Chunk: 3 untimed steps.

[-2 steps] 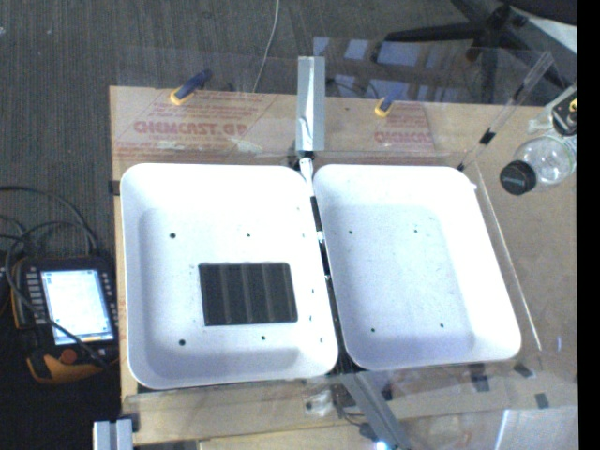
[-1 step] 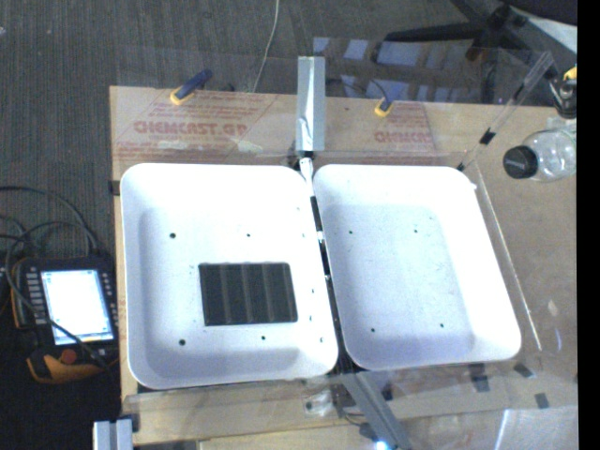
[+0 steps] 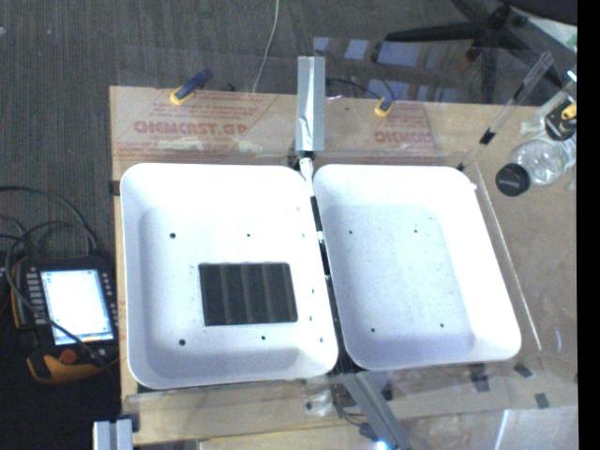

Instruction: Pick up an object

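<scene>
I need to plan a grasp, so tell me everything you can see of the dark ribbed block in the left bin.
The dark ribbed block is a flat rectangle, near black, with lengthwise grooves splitting it into about four strips; material unclear. It lies flat on the floor of the left bin, toward the near wall, long side across the view, touching no wall.

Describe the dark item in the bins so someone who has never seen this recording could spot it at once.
Start with the two white bins side by side on the bench and take the left bin. On its floor, toward the near edge, lies a flat dark rectangular block. It is ribbed with lengthwise grooves and is far larger than the tiny dark dots scattered over both bins.
</scene>
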{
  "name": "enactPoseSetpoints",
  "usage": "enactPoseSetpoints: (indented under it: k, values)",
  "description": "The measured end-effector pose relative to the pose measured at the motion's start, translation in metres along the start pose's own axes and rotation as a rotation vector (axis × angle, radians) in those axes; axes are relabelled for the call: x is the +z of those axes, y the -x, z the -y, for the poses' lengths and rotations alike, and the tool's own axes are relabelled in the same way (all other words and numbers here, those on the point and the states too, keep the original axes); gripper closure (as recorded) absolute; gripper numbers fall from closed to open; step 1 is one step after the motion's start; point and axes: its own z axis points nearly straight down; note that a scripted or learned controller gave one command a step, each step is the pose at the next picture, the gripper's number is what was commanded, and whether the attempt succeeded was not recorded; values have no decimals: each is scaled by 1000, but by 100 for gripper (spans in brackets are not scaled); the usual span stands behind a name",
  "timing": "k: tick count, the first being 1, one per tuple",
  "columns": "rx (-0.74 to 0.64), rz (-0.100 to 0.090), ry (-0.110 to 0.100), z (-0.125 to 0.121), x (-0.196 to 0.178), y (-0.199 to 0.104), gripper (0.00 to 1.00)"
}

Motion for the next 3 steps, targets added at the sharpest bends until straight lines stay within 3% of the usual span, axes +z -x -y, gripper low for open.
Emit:
enactPoseSetpoints:
  k: [1, 2, 3]
  values:
    - [191, 1, 1, -21, 63, -44, 0]
    - [60, -1, -4, 55, 284, -49, 0]
    - [60, 0, -10, 56, 276, -49, 100]
